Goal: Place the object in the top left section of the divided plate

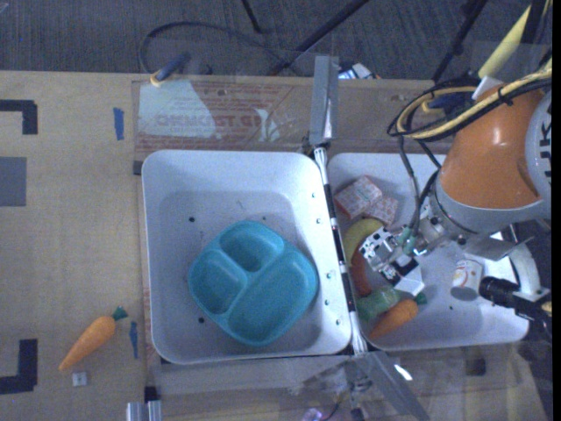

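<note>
Two shallow white bins side by side on a pale wooden bench [70, 253], split by a grey metal rail [322, 103] running back from their shared edge. In the left bin [166, 182], a teal divided plate [254, 283] lying flat near the middle, turned at a slant, three sections facing up. In the right bin [447, 318], a crowd of small things along the wall nearest the plate: two pink-and-white boxes [366, 198] at the back, a yellow rounded piece [361, 233] just in front of them, a red piece [358, 277] against the bin wall, then a green piece [377, 302] touching an orange toy carrot [396, 316] at the front. Further right, a small white cup [465, 276], apart from the rest.

Gripper [392, 254] low over that crowd, between the yellow piece and the green one, hung from the grey arm with its orange band [491, 160]. Wide or narrow, holding or not: cannot tell from this angle. Which of these counts as the object to be placed, likewise unclear; all of them in the right bin, well apart from the plate.

Out on the bench, left of the bins, a second carrot [88, 341], bits of blue tape [118, 123], black tape corners [22, 117] and a grey square [10, 181]. Behind the left bin, a printed brown board [219, 117] under a clear sheet. Beyond the bench, dark grey carpet [105, 16] crossed by black cables and stand legs
</note>
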Action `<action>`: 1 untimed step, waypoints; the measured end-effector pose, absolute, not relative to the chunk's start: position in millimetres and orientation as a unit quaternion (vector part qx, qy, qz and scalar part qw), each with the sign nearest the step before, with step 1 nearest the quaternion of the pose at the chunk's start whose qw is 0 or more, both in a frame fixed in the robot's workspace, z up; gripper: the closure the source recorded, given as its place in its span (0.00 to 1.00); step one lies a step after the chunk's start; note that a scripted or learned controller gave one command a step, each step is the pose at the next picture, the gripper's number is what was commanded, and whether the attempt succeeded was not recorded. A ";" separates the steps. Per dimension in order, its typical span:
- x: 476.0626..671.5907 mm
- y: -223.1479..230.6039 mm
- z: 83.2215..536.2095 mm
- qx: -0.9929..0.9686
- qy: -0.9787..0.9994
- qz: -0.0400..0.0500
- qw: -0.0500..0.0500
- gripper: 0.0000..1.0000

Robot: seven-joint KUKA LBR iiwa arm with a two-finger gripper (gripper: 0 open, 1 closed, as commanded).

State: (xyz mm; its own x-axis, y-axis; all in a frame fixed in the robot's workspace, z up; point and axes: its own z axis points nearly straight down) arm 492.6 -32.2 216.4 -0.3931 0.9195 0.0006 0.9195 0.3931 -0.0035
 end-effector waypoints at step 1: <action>478.2 49.3 218.1 -0.673 -0.739 0.002 0.001 1.00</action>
State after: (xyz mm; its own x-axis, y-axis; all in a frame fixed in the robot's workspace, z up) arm 478.2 49.3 218.1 -0.0933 0.9956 -0.0002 0.9956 0.0933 -0.0042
